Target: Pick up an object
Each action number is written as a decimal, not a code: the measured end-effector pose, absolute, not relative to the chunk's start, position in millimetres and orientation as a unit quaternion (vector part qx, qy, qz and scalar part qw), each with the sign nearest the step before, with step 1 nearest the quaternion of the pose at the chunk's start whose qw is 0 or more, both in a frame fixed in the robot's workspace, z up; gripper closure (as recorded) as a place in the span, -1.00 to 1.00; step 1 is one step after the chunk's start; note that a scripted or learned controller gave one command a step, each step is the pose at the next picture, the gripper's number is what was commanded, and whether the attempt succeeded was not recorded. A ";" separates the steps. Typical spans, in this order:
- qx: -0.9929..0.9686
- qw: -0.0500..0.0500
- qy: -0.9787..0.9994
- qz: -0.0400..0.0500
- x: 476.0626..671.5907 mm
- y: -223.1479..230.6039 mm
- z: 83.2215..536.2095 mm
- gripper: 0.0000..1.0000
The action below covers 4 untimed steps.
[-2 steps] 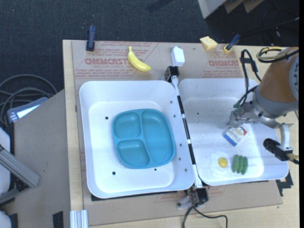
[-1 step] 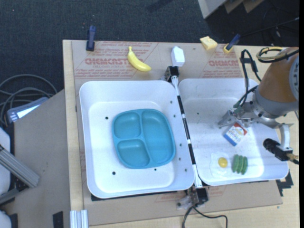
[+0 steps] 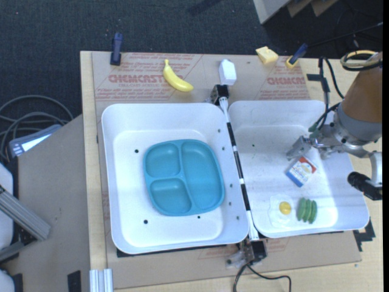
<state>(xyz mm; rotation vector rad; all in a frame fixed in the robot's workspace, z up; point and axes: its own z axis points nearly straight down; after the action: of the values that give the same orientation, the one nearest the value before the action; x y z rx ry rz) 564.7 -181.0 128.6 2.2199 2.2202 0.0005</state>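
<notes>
"CHEMCAST" print (image 3: 135,79) on bench board (image 3: 91,163)

arm (image 3: 363,105): cut off by right edge, only orange band and wrist seen | jaws: state unclear above small carton (image 3: 301,171) | carton print: too small to read | green item (image 3: 307,210): perhaps pea pods, too small to tell | grey cables (image 3: 24,117): cut off at left edge

Blue plate (image 3: 182,176) (left bin (image 3: 115,132)), banana (image 3: 176,79)
</notes>
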 end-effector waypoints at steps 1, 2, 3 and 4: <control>0.707 0.005 0.707 0.001 563.2 -178.3 89.1 -1.00; 0.707 0.010 0.707 0.001 564.6 -180.8 100.9 1.00; 0.707 0.001 0.708 0.001 588.1 -146.1 170.3 1.00; 0.707 0.000 0.708 0.000 587.6 -146.4 169.8 -1.00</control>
<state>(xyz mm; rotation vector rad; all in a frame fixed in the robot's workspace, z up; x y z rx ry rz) 587.6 -146.4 169.8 2.2198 2.2223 0.0000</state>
